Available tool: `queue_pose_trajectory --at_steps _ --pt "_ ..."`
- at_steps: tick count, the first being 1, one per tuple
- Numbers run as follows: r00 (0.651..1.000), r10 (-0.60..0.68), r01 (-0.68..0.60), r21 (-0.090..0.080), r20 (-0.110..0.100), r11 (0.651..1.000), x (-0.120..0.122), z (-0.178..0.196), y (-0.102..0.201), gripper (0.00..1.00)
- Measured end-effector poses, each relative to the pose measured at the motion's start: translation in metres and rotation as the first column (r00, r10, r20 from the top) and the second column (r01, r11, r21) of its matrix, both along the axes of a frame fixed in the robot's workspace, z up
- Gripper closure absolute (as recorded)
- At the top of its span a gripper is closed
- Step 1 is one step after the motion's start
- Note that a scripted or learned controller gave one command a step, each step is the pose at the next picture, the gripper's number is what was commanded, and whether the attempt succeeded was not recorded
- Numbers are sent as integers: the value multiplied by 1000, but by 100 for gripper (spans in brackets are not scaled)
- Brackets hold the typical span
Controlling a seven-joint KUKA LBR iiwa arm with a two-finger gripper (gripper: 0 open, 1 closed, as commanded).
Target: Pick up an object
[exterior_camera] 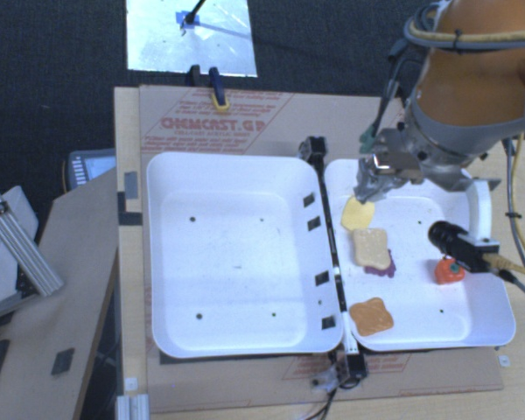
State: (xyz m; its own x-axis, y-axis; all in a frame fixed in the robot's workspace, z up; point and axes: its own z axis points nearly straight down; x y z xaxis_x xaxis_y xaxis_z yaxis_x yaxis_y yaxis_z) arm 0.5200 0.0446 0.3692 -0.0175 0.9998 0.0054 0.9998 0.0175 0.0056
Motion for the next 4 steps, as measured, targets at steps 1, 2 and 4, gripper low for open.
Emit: queue_pose_trajectory --at_steps 1,2,4 --pt "1000 -7 7 -2 2 1000 -29 54 50 100" --pt "1000 -9 9 -3 -1 1000 -34 83 98 100" --pt "1000 -11 11 -4 -1 1000 -33 98 47 100"
